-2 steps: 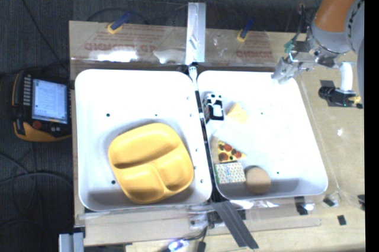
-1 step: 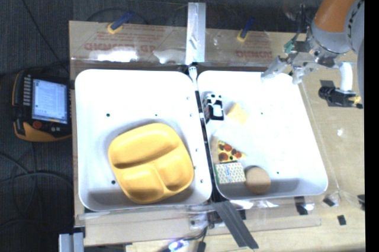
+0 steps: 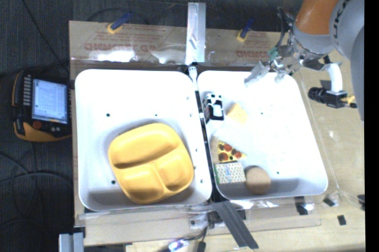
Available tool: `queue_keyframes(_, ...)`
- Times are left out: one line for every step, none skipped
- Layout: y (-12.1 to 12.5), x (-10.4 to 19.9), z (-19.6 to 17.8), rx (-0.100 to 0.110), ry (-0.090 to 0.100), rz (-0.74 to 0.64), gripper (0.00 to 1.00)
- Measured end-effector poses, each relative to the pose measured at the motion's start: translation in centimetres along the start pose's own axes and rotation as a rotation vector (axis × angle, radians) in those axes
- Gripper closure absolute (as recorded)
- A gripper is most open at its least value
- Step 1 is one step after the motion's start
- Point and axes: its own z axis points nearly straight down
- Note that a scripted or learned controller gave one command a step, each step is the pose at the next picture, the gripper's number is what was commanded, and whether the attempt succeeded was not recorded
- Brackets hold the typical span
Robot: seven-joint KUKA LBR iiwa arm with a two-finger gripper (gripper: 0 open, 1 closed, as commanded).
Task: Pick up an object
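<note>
The right bin [image 3: 296, 126] holds several small objects along its left side. A black and white item [image 3: 213, 106] lies by the divider, with a pale yellow wedge [image 3: 237, 113] next to it. Nearer the front lie a pizza-like slice [image 3: 228, 152], a speckled square pad [image 3: 230, 173] and a brown round lump [image 3: 257, 179]. My gripper [image 3: 265, 70] hangs over the bin's far rim, well apart from all of these, and nothing shows in its grasp.
A yellow divided plate [image 3: 151, 161] lies in the left bin [image 3: 95, 103]. A handheld pendant [image 3: 42, 104] rests left of the bench. The grey and orange arm [image 3: 325, 2] comes in at the upper right.
</note>
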Motion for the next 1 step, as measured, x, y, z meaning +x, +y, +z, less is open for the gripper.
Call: queue_keyframes(0.36, 1.88, 0.03, -0.001, 0.0, -0.242, 0.0)
